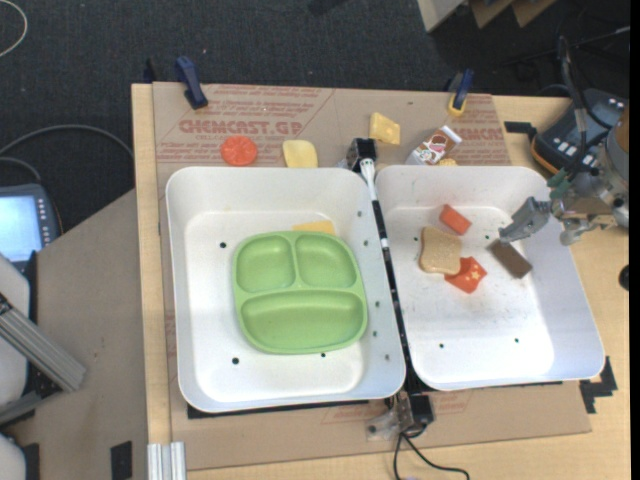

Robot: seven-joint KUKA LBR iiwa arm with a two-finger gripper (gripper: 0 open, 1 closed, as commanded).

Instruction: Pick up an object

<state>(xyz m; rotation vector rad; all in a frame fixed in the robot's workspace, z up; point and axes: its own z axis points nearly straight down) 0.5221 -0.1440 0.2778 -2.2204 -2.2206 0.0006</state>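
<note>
My gripper point(515, 226) comes in from the right and hangs over the right bin point(560, 358), near its far right corner. I see one grey finger pointing left and down, but the other one I cannot make out, so I cannot tell if my fingers are spread or pressed together. Nothing is visibly between them.

Just below the finger tip, a dark brown block point(511, 260) lies on the bin floor, tilted. To its left there are three more things close together: an orange-red block point(455, 219), a tan piece shaped like bread point(438, 251), and a red piece point(467, 275) that touches the bread's lower right edge.

The left bin point(190, 298) carries a green divided plate point(298, 292) with three compartments. A pale yellow piece point(314, 228) lies just behind the plate.

On the cardboard sheet of the worktop point(250, 118), behind the bins, lie an orange-red disc point(239, 150), a yellow piece point(299, 153), another yellow piece point(385, 128) and a small white carton point(434, 147).
</note>
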